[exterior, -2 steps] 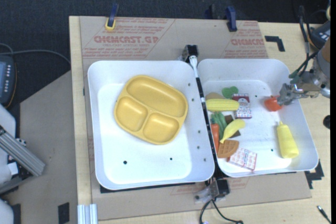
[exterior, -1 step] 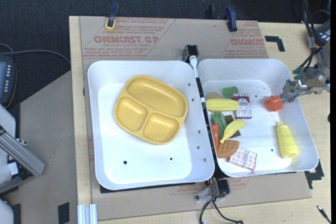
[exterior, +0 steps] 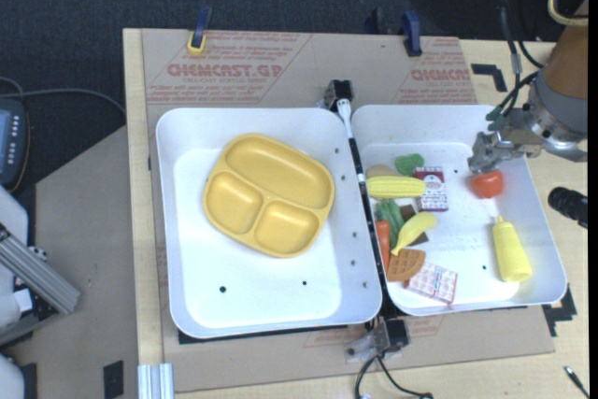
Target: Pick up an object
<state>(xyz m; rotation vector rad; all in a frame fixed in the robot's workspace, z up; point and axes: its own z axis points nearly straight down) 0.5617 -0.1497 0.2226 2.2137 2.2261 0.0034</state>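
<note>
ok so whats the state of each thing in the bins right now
yellow plate: right way up in the left bin, nothing in its sections
tomato: in the right bin, just under the claw
mustard bottle: lying on its side
corn cob: lying flat
banana: lying flat

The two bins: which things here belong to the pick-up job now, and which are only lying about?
In the job:
gripper
red tomato, just below the gripper
right bin

Lying about:
yellow divided plate in the left bin
corn cob
banana
yellow bottle
</note>
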